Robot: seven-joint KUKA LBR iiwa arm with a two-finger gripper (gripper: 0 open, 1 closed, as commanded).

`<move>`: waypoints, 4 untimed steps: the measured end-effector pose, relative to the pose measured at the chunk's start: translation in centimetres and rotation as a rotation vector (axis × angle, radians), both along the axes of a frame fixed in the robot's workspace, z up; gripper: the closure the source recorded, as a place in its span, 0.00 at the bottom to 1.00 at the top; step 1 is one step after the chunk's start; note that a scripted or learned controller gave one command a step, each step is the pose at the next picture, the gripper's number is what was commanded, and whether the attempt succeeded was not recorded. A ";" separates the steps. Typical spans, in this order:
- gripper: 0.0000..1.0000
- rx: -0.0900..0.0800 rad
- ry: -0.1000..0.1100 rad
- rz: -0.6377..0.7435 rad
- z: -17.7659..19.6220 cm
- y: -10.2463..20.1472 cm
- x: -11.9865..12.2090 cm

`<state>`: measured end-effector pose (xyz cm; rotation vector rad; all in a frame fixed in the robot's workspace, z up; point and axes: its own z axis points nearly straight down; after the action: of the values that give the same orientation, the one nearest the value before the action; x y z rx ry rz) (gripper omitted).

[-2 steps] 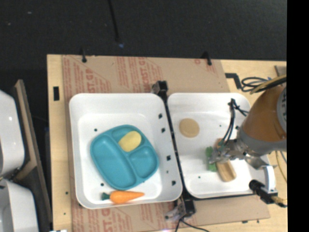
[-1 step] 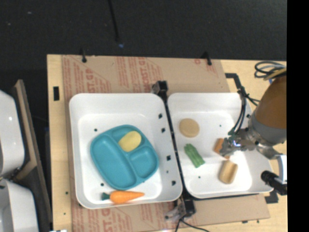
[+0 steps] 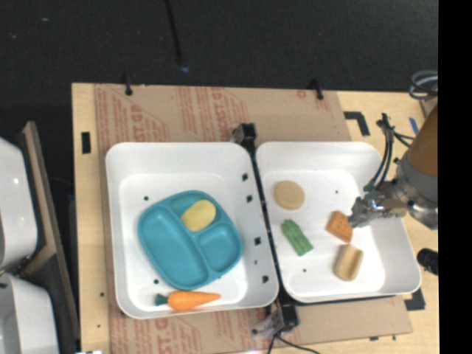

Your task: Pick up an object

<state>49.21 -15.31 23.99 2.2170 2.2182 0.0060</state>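
The right bin (image 3: pixel 369 153) holds a flat round tan cookie (image 3: pixel 289 195), a bumpy green pickle (image 3: pixel 297 237), a small tan roll (image 3: pixel 348 262) and an orange wedge (image 3: pixel 339 226) with a rough top. The gripper (image 3: pixel 361 214) is low in this bin, just right of the orange wedge, right beside it. You cannot tell its state. The left bin (image 3: pixel 118 198) has a smooth blue tray (image 3: pixel 177 253) with a yellow lump (image 3: pixel 198 214), and a carrot (image 3: pixel 193 299) near it.

Orange block (image 3: pixel 339 226) (right bin), flat
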 end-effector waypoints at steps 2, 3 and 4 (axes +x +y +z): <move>1.00 0.002 0.006 0.003 2.4 3.8 2.6; 1.00 0.002 0.007 0.002 1.1 8.0 4.1; 1.00 0.002 0.006 0.004 1.5 13.3 5.8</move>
<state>55.02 -1.96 25.50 2.2163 2.2268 0.0019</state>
